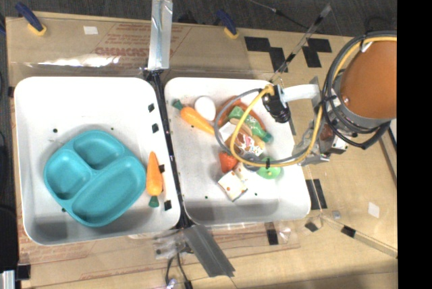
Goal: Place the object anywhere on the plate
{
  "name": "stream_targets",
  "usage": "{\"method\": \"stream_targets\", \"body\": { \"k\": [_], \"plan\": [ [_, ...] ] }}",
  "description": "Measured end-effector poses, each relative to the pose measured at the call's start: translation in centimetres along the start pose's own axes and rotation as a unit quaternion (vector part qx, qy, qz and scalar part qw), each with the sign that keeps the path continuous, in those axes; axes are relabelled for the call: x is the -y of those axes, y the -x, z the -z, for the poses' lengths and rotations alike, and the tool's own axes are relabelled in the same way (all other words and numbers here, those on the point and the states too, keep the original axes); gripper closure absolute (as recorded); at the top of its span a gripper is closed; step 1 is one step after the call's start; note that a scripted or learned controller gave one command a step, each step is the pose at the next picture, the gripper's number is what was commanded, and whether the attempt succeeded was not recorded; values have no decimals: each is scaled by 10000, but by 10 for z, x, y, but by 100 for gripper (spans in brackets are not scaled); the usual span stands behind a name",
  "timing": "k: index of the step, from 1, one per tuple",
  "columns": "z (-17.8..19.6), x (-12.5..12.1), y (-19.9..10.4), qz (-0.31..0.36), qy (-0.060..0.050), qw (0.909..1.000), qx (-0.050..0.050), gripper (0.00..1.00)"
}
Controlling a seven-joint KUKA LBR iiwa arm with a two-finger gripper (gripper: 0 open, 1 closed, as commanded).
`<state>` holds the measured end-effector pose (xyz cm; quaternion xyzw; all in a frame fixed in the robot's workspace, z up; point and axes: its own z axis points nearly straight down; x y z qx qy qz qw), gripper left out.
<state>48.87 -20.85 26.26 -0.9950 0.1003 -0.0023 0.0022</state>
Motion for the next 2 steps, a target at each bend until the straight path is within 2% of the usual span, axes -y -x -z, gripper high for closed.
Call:
{"method": "stream_targets", "body": {
  "k": [1, 2],
  "plan": [
    [-28, -3, 5, 14, 1, 10000, 33, 100],
    [-18, 1, 3, 45, -29, 10000, 11, 100]
  ]
}}
